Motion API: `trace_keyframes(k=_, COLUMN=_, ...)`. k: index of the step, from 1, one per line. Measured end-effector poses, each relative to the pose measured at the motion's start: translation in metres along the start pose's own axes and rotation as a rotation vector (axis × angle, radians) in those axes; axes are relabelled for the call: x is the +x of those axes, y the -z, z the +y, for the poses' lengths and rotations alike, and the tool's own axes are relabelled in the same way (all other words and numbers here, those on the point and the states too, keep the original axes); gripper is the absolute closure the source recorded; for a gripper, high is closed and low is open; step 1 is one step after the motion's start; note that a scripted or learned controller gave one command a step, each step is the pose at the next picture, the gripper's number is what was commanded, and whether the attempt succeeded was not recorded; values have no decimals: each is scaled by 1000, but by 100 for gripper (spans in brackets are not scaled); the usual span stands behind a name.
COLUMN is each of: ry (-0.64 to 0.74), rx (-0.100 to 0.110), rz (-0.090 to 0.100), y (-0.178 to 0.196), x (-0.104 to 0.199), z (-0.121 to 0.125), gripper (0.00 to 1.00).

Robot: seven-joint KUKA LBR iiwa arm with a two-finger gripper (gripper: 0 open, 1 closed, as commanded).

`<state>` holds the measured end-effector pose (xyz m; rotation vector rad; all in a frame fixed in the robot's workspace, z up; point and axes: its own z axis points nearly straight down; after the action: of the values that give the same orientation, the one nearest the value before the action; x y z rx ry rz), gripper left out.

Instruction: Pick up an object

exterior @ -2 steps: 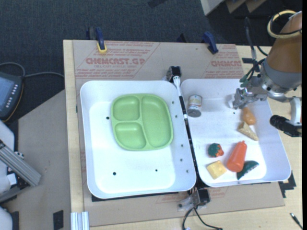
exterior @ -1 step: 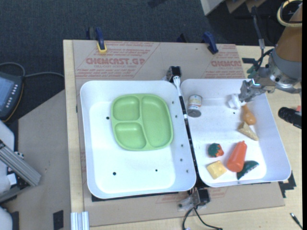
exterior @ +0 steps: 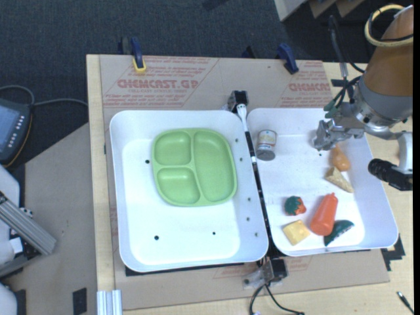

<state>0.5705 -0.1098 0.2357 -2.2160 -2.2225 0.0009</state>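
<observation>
The right bin [exterior: 289,169] holds several small things. A small metal can [exterior: 266,144] lies near its left wall. An orange lump [exterior: 340,158] and a tan wedge [exterior: 339,180] lie by the right side. Toward the front are a red-and-green piece [exterior: 294,205], a yellow block [exterior: 296,231] and an orange carrot [exterior: 323,214] with a green top [exterior: 338,230]. My gripper [exterior: 328,135] hangs over the bin's back right part, just above and left of the orange lump. Nothing shows in its grasp.
The left bin [exterior: 131,228] holds a green divided plate [exterior: 194,167]. A black-and-white divider [exterior: 251,169] runs between the bins. Blue clamps [exterior: 136,52] [exterior: 287,56] pin the board's far edge. The arm's grey and orange body [exterior: 390,71] rises at the right.
</observation>
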Motion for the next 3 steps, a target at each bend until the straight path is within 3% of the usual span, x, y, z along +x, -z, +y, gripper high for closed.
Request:
trace_keyframes(k=2, ry=0, rx=2, rz=0, y=-21, x=90, z=-62, gripper=100)
trace_keyframes(k=3, ry=0, rx=-4, rz=-1, y=-5, x=107, z=-73, gripper=100)
